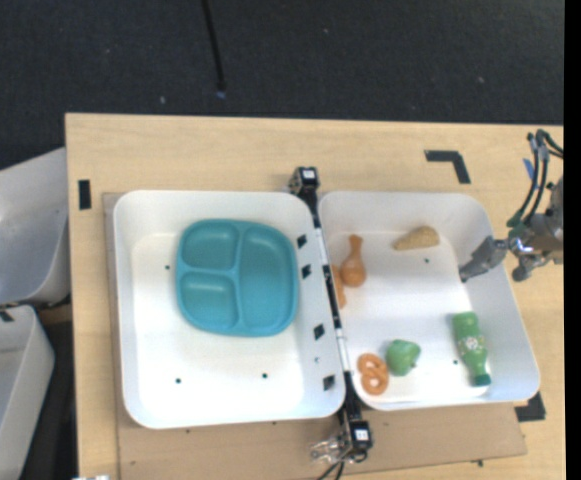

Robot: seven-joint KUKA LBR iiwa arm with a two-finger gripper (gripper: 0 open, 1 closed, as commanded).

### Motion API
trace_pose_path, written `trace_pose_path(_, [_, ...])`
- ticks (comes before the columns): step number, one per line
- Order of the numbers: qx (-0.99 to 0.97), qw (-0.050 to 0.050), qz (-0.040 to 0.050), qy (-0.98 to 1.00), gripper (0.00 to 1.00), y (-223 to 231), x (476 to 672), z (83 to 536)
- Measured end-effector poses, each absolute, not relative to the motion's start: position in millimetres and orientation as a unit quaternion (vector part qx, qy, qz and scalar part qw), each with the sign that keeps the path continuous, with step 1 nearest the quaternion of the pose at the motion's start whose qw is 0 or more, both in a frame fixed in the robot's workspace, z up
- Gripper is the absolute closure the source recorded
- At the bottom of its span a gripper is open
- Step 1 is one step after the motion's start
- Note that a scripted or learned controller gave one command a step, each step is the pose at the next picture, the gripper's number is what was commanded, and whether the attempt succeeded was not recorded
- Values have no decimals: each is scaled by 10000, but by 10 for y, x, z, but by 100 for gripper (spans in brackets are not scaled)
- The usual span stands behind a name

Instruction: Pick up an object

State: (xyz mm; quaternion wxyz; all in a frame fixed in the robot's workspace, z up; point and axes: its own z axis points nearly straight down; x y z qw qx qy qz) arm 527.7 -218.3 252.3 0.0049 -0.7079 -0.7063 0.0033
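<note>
The claw (485,258), whose spread I cannot tell, hangs at the right white bin's (425,206) rim and may clip it when descending.

Right bin (440,206) centre open, toys along its edges, teal plate (238,276) crowding left bin (150,388)

Light is bright and even from above, so both white bins (220,408) look nearly blown out, with little surface detail. Shadows are faint and soft. The dark floor (370,38) beyond the bench (190,148) stays dim and grainy. The whole picture is slightly soft, and the tool (490,256) looks blurred.
</note>
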Motion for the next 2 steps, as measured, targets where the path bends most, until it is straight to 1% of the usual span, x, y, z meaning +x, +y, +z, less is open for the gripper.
trace_pose_path(1, [-7066,-7,2,-7076,0,-2177,5303,2594])
trace_pose_path(2, [-7074,14,19,-7068,0,-2196,5346,1974])
